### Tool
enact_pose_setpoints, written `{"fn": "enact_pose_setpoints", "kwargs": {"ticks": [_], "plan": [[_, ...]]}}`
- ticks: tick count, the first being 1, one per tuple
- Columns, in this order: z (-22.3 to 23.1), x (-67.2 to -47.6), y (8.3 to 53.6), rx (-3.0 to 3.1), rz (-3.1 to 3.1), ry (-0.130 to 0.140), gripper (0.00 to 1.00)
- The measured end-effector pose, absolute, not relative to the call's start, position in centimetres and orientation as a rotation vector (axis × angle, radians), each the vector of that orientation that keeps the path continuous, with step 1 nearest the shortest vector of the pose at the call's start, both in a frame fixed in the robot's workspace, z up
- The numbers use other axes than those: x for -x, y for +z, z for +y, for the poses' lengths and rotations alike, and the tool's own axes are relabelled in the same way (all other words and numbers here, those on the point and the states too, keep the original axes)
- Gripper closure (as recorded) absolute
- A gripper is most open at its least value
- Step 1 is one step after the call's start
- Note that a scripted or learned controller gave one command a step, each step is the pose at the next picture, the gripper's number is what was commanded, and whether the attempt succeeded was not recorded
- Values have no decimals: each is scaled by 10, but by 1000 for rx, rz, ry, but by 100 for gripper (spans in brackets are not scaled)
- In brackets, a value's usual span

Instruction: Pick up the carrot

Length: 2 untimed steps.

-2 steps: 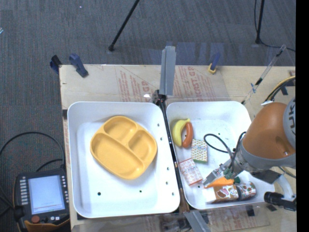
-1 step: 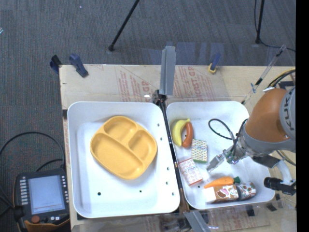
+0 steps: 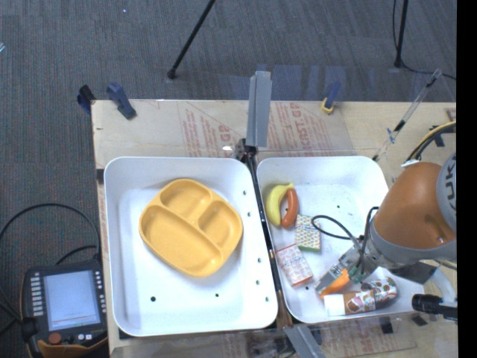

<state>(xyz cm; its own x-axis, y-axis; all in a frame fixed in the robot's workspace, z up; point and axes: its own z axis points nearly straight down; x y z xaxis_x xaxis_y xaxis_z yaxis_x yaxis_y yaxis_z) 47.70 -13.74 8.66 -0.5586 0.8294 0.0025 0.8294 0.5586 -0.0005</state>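
Grey carpet surrounds a plywood bench, and on that bench we see two shallow white bins side by side. Our claw sits low in the right bin, near its front edge, below the arm's orange band. An orange carrot lies right at the fingertips, its tip poking out just in front of and to the left of the claw. We read the fingers as pinched onto the carrot, though the view here is small and partly covered by the wrist.

Just in front of the claw and slightly right of it, a brown-and-white packet lies against the bin's front wall. To the claw's left, close by, rests a small red-and-white box. Further back and to the left we see a small checkered packet, and beyond that a banana touching a red sausage-shaped toy. A black cable loops from the wrist across the bin floor behind the claw.

Well off to the claw's left, the left bin holds a yellow divided plate. Farther left still, off the bench, a teach pendant rests on the floor.
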Motion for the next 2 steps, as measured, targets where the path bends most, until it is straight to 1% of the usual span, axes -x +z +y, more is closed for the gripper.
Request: {"fn": "enact_pose_setpoints", "kwargs": {"ticks": [1, 2], "plan": [[-138, -477, 95, 1481, -2766, -3, 100], [-49, -476, 186, 1550, -2728, 2, 100]]}}
